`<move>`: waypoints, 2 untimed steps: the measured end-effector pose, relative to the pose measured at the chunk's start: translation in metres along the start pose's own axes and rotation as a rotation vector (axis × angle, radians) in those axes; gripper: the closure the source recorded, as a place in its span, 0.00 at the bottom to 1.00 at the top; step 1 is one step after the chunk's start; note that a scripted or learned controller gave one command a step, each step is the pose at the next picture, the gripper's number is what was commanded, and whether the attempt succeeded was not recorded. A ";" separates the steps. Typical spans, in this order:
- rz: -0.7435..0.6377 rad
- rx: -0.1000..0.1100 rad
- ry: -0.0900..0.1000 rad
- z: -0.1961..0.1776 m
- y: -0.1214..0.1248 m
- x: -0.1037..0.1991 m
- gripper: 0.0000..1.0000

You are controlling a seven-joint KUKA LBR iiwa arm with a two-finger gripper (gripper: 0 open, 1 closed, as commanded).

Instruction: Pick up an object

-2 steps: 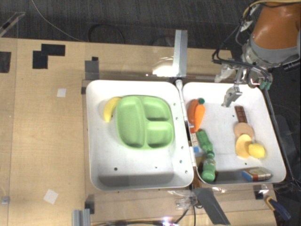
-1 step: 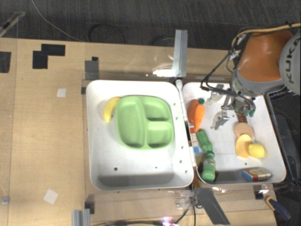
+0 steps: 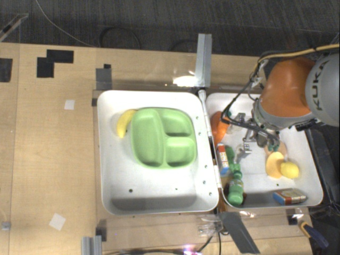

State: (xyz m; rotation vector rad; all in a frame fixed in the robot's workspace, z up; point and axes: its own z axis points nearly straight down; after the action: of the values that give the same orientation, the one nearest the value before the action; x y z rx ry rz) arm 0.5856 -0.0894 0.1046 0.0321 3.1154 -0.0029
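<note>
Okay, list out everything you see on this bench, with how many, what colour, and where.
bins: two, white, side by side on the bench
divided tray: one, green, left bin
banana: one, yellow, left bin, against the tray's left edge
orange thing: one, right bin, far left corner
bottle: one, green, right bin, left side
lemon: one, yellow, right bin, right side
small box: one, blue and brown, right bin, near edge
arm: one, grey and orange, over right bin
gripper: one, above right bin

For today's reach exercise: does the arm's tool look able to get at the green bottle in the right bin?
Probably yes: the tool hangs just beside the green bottle, with nothing lying over it.
</note>
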 end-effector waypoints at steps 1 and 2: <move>0.074 0.001 -0.012 0.005 0.002 0.030 0.00; 0.034 -0.001 0.004 0.007 -0.001 0.015 0.00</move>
State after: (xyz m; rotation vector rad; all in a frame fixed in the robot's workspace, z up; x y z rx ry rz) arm 0.5711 -0.0902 0.0973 0.0855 3.1178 -0.0004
